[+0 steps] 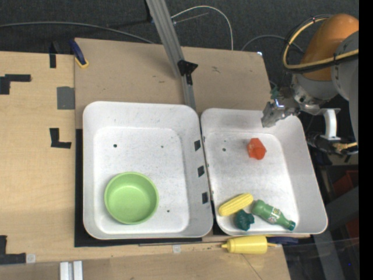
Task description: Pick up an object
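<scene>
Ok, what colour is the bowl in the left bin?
Light green; the bowl shows clearly in the camera view.

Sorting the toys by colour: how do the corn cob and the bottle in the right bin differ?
The corn cob is yellow; the bottle is green. The corn cob has a blunt, rounded shape, while the bottle narrows to a neck. The corn cob tilts up to the right; the bottle slants down to the right. Both lie flat near the front edge of the right bin.

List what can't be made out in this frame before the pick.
- tool, camera view: too small and blurred against the right bin's rim; finger state unreadable.
- dark green object: partly tucked behind the corn and green bottle; its shape is unclear.
- arm: cut off by the right edge.
</scene>
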`<move>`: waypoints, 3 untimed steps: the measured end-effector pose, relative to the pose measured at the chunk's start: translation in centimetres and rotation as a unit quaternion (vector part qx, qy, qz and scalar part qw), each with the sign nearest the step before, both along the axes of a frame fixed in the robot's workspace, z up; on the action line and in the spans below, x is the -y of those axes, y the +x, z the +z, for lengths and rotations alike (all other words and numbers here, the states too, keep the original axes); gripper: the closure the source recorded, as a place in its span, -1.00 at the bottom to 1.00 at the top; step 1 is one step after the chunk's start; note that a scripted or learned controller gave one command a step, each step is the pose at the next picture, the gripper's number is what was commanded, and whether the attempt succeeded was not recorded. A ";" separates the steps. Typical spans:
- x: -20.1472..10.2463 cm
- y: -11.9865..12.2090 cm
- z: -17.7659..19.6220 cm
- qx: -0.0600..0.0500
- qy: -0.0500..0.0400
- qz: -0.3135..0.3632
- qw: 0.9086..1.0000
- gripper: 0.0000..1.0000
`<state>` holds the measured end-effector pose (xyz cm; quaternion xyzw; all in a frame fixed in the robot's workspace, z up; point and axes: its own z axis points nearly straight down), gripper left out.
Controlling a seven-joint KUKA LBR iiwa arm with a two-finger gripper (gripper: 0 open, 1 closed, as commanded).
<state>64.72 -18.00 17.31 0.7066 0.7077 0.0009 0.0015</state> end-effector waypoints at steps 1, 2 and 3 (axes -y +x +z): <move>0.4 -0.3 6.2 0.001 -0.001 0.000 1.000 1.00; 0.4 -0.2 8.9 0.000 0.000 0.000 1.000 1.00; -4.8 -1.2 7.4 -0.003 0.001 0.002 1.000 1.00</move>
